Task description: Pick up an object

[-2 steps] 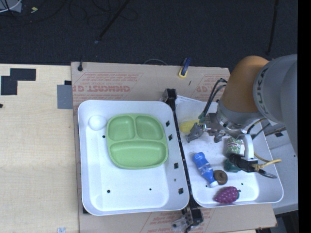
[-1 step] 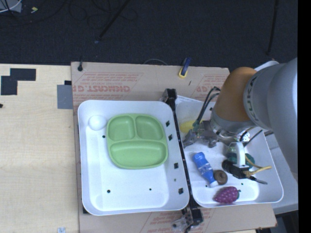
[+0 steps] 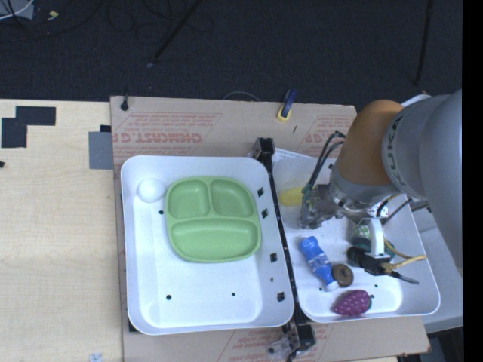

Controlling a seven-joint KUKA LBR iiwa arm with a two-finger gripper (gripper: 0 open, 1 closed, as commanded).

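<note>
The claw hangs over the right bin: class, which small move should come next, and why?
Probably a short drop straight down. The claw hangs low in the right bin, holding nothing visible, with the yellow object beside it and the blue tube just below it in the view.

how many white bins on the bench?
2. The left bin holds a green tray and a white ball. The right bin holds a blue tube, a purple toy and other small items, partly under the arm.
</note>
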